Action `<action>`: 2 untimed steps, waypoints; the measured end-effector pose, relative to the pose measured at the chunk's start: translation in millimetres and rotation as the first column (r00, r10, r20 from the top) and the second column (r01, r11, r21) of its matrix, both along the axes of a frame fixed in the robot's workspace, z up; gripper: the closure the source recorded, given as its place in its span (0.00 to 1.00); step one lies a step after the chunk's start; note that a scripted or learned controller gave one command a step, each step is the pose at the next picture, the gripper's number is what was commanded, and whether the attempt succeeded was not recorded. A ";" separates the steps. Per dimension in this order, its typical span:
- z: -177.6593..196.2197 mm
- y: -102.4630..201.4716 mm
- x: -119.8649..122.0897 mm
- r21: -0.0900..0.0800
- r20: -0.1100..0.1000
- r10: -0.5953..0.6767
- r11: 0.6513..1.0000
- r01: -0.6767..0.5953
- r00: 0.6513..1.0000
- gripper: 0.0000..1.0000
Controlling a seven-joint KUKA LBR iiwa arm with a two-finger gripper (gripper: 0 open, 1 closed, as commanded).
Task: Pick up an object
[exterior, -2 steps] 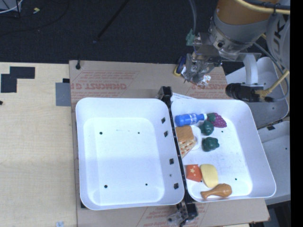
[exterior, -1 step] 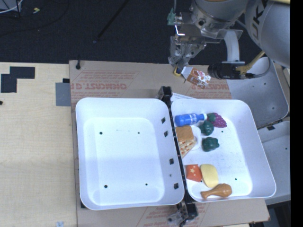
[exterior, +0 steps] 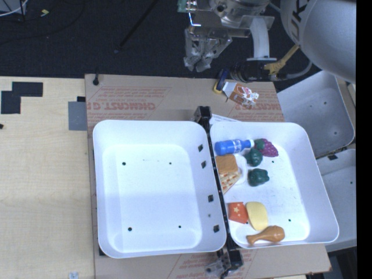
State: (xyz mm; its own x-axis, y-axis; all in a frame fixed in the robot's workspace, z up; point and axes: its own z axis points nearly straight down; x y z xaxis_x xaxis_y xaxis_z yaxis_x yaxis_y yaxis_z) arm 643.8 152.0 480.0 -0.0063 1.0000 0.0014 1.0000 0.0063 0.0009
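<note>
From the overhead camera view, the gripper (exterior: 200, 54) hangs high at the top of the scene, above the dark floor beyond the worktop's far edge, well apart from both bins. Its fingers point downward and nothing sits between them; how far they are parted cannot be told from here. The grey arm (exterior: 325, 22) fills the upper right corner.

All the toy objects lie in the right bin (exterior: 317, 179). A blue bottle (exterior: 232, 146) lies on its side near the far wall, close to the divider. Just beside its cap are a purple grape bunch (exterior: 267, 148) and a dark green piece (exterior: 253, 156), with a second green piece (exterior: 257, 176) a little nearer the camera. A waffle-like tan slab (exterior: 227, 171) rests against the inner wall below the bottle. Toward the near end sit a red-orange wedge (exterior: 237, 212), touching a yellow lemon-shaped piece (exterior: 257, 215), and a brown drumstick (exterior: 266, 235) just below them along the near wall.

The left bin (exterior: 110, 156) stands beside it, the two joined by a black hinge strip (exterior: 210, 179).

Both bins rest on a brown cardboard sheet (exterior: 145, 97) on the worktop (exterior: 40, 173). Behind the right bin, on the cardboard, lies a small printed packet (exterior: 241, 95).
</note>
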 end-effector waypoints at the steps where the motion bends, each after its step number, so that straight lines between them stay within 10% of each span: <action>1: 58.9 18.4 0.2 -0.001 0.001 -0.004 1.000 0.004 1.000 1.00; 2: -103.8 66.7 -1.9 -0.006 -0.022 -0.002 1.000 0.002 1.000 1.00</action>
